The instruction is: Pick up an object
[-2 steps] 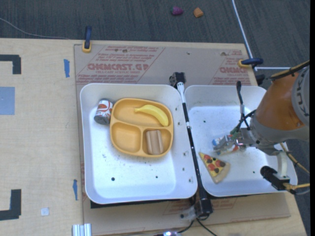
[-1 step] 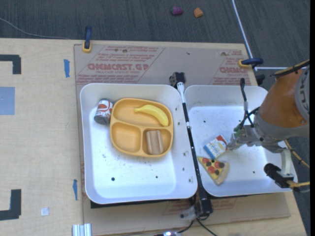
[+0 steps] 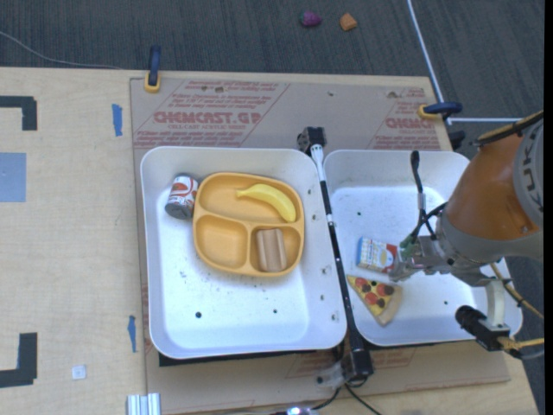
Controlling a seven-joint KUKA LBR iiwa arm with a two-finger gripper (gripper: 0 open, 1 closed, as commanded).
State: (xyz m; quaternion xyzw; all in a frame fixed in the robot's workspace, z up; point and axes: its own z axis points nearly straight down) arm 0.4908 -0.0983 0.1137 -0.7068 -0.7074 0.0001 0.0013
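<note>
The claw (image 3: 404, 264) sits low in the right bin (image 3: 363, 180), beside the small carton (image 3: 374, 254) and above the pizza slice (image 3: 377, 297) near the bin's left wall. Claw state: cannot tell.

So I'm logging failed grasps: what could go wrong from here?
The gripper sits right between the small carton and the pizza slice, which lie close together, so it may nudge one while closing on the other. Both are low and flat in the right bin, so the fingers might slide off.
</note>
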